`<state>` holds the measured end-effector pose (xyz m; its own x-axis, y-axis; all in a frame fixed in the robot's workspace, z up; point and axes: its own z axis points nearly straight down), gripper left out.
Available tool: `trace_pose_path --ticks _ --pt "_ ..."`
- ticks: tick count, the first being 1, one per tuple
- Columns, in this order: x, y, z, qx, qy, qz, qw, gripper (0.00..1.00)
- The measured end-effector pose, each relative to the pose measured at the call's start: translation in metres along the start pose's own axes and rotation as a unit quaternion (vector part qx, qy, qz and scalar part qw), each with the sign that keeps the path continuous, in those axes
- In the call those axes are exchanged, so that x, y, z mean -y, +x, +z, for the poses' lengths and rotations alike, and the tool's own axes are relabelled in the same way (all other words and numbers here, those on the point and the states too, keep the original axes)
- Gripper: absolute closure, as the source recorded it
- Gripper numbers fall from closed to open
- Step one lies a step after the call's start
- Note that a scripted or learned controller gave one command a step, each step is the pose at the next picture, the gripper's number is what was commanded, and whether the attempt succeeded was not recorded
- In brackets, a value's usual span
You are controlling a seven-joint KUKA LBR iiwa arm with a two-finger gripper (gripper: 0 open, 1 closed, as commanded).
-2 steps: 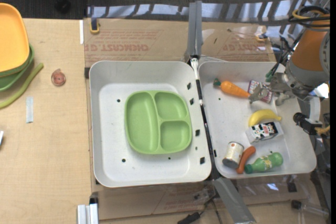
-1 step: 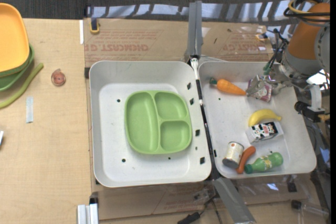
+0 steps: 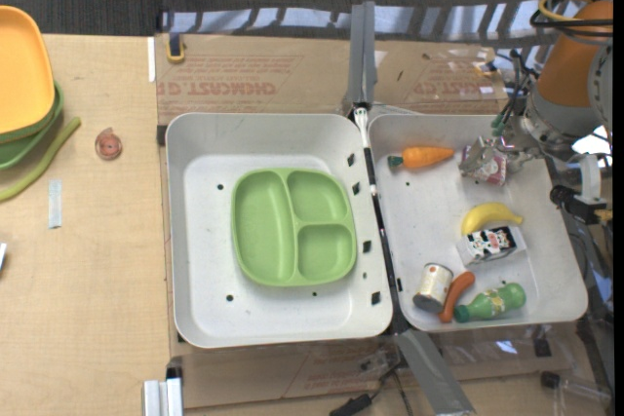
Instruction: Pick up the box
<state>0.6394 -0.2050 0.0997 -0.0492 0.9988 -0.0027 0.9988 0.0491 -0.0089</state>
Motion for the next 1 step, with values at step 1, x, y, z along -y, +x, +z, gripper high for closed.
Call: trace_pose_path --ticks 1 --pt "-0.0221 0.0658 -0.0934 -0.001 -0.004 -0.005 1.0 1.0"
